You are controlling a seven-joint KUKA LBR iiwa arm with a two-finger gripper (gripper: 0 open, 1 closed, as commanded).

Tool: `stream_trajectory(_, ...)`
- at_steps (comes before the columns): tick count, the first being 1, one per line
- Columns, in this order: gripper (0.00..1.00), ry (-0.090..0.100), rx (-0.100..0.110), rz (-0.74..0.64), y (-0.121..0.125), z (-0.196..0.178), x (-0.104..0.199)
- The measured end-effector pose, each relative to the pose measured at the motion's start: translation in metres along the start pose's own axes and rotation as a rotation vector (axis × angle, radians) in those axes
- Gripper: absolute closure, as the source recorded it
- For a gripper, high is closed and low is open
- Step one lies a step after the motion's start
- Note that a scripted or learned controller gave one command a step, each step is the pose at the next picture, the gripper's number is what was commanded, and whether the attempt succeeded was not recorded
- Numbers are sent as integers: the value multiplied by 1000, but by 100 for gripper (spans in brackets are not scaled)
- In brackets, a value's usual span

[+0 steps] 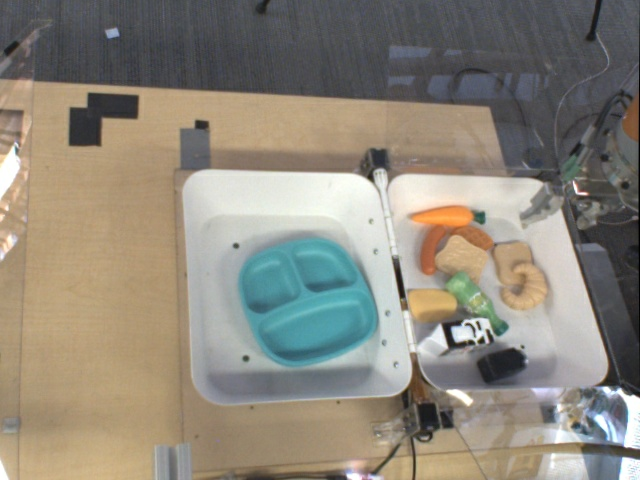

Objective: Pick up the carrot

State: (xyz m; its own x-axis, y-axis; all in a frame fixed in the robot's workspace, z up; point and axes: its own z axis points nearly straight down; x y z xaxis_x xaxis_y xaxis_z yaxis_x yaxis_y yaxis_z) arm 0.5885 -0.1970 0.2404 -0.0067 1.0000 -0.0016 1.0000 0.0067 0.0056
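Observation:
The carrot point(442, 215), orange with a green stem end pointing right, lies on its side at the back of the right bin point(590, 343). Just below it are a reddish sausage point(430, 249) and a piece of bread point(461, 256). My gripper point(543, 206) hangs over the bin's back right corner, well to the right of the carrot and apart from it. Nothing is visibly held. The arm point(612, 158) comes in from the right edge.
The right bin also holds a croissant point(525, 279), a yellow cheese block point(432, 304), a green bottle point(476, 304), a black-and-white item point(466, 333) and a black object point(501, 365). A teal divided plate point(308, 300) sits in the left bin point(200, 268).

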Motion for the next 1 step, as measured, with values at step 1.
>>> stream_trajectory(1,0,6,8,54,19,74,61)
